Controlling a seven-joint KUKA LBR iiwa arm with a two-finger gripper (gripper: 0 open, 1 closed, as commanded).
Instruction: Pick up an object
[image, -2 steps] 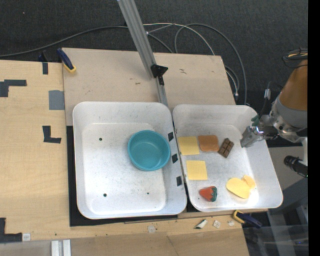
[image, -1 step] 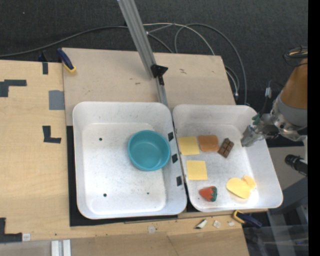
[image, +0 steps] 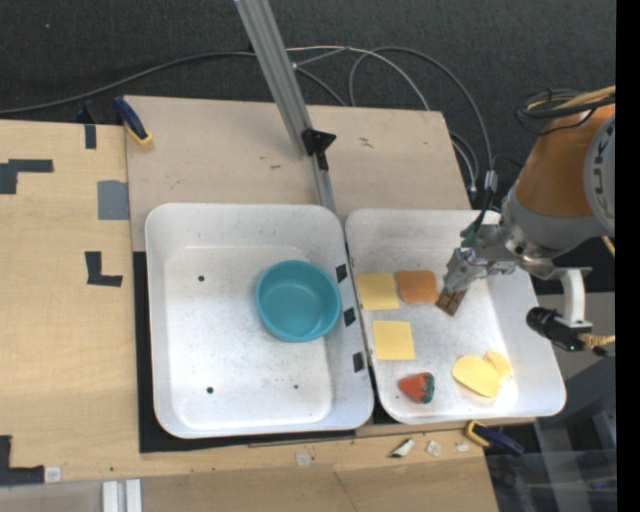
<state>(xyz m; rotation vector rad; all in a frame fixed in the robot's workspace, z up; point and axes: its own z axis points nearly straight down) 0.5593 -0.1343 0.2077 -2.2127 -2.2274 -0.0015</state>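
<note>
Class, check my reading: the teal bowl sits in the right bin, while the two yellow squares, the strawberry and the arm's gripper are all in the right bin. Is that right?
One slip: the teal bowl sits in the left bin, as the camera view shows. The two yellow squares, the strawberry and the gripper are in the right bin, as stated.

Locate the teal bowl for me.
The teal bowl sits in the left bin, toward its right wall, across the divide from the yellow squares in the right bin.
</note>
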